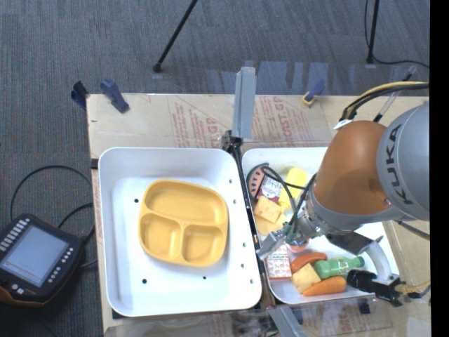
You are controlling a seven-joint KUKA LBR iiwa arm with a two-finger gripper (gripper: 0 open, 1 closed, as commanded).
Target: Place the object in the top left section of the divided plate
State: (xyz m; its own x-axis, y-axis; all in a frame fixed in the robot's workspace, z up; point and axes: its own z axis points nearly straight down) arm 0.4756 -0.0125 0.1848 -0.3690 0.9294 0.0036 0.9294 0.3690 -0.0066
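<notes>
Grey carpet lay around my table, which carried two white bins side by side. I saw the yellow plate flat in the left bin, all three sections bare, its top left section on the far side. My arm reached in from the right over the right bin. I saw the pincer low among the toy foods heaped there, near a yellow block and a small carton. I could not tell how it stood. A pendant sat on the floor to the left.
</notes>
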